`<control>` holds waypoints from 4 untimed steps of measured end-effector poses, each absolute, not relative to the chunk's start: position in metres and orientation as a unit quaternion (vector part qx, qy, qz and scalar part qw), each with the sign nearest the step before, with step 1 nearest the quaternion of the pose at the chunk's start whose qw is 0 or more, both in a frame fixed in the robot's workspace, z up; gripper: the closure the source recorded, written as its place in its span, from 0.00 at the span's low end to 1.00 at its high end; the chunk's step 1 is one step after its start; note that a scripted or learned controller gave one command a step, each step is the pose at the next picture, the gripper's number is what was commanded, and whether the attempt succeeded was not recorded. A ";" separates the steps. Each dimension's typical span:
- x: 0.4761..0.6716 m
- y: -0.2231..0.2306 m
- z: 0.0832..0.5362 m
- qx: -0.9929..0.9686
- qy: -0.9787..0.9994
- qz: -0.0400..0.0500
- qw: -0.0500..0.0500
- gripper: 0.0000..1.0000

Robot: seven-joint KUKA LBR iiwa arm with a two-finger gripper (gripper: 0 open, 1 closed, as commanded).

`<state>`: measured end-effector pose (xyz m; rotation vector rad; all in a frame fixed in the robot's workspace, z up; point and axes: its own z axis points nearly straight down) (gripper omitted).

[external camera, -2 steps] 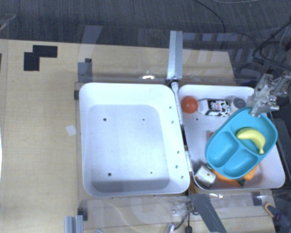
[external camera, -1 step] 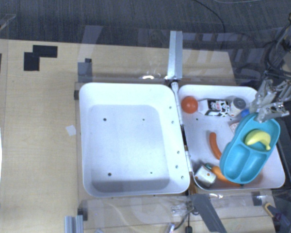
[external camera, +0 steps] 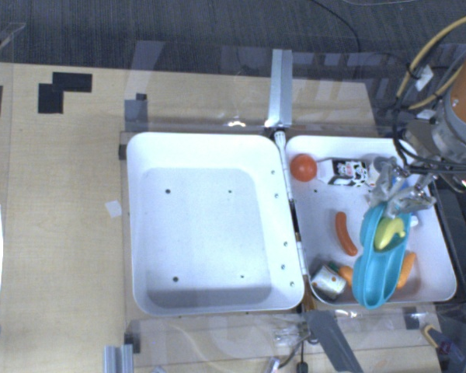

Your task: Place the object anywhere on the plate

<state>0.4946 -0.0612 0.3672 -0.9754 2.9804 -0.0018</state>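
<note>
While the grey arm (external camera: 458,123) with its orange band reaches in from the right edge of the bench (external camera: 54,231), its gripper (external camera: 400,196) hangs low over the right bin (external camera: 443,286), pointing down and toward the bin's middle. Whether its fingers are spread or pressed together cannot be told from this slanted overhead look, as the metal parts blur into one another. Just below the gripper lies a blue plate (external camera: 373,274), tilted and stretching toward the bin's near wall. A yellow-green object (external camera: 388,233) rests on the plate's upper part, right beneath the gripper's tip; whether the two touch is unclear. Beside the plate, to its left, lies an orange sausage-shaped piece (external camera: 345,234), and an orange ball (external camera: 303,167) sits near the bin's far left corner. A silvery can (external camera: 328,280) lies at the near edge, close to the plate's lower end. A second orange piece (external camera: 406,269) peeks out from the plate's right side. The left bin (external camera: 151,286) stands alongside, sharing the central divider.
</note>
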 end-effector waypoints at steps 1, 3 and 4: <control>0.504 -0.035 0.435 -0.438 0.899 -0.002 0.006 1.00; 0.488 -0.086 0.434 -0.749 0.663 -0.002 0.004 1.00; 0.490 -0.084 0.444 -0.748 0.664 -0.004 0.008 1.00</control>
